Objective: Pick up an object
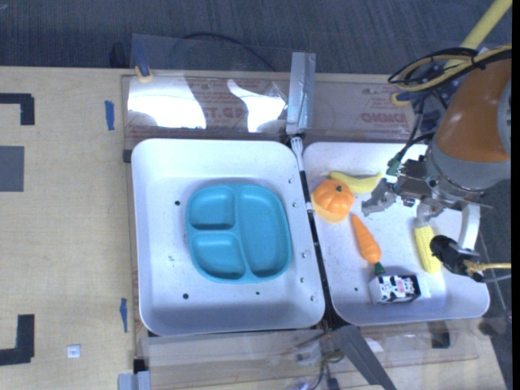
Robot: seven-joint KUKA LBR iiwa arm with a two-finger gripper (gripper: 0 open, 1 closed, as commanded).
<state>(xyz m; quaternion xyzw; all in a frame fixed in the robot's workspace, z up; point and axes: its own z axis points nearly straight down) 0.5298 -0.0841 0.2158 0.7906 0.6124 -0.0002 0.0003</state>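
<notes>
Two shallow white bins with rounded corners sit side by side on a pale wooden bench [65,242]. The left bin [162,291] holds a smooth, glossy blue plate [239,231] split into three compartments. The right bin [455,299] holds a scatter of small toy foods: a round orange pumpkin [333,201] with a ribbed skin near the dividing wall, a curved yellow banana [357,181] just behind it and touching, a slim tapered orange carrot [366,239] lying at a slant in the middle, a small black-and-white box [396,287] like a cow-patterned carton just below the carrot's tip, and a yellow ear of corn [424,249] with a bumpy surface by the right side.

The gripper [414,203] hangs over the right bin's upper half, its metal fingers [379,201] spread apart with nothing between them. The left finger points toward the pumpkin and banana, close but apart; the right finger ends just above the corn's top. The carrot lies below the gap, near, untouched
</notes>
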